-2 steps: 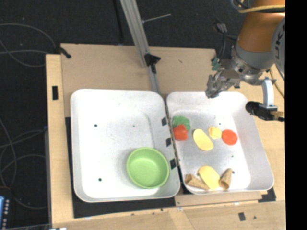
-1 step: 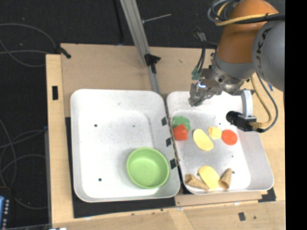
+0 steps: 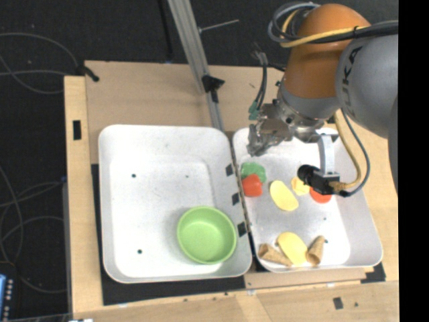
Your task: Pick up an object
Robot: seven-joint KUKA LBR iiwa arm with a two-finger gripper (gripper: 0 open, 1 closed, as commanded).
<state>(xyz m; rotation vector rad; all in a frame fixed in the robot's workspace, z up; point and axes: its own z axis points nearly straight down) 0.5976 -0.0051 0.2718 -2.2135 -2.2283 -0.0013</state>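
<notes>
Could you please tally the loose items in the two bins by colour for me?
Green: 2, the green bowl and a small green piece
Yellow: 3, at and
Red-orange: 2, at and
Tan: 2 cone-shaped pieces, at and
Total: 9

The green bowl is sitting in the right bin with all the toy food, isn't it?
Not quite. The camera view shows the green bowl sitting in the left bin, by itself. The toy food is in the right bin.
</notes>
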